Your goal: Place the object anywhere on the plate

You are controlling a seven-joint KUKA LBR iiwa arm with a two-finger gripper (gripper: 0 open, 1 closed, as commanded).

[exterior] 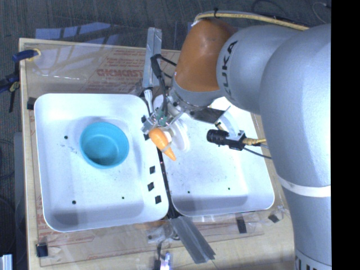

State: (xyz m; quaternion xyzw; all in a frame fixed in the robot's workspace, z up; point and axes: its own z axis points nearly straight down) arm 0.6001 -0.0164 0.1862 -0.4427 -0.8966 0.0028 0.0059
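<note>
Orange toy carrot (163, 141) in the gripper (154, 128)
Clamped at its top end, tip down over the seam between both white bins (56, 173), right of the blue plate (104, 145).

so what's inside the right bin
An orange carrot at its left edge, right by the gripper. The arm covers the far part of the bin, hiding it.

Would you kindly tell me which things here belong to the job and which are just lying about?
Job: orange object, blue plate, gripper.
Lying about: white bin under the plate, neighbouring white bin, blue clamp.
</note>
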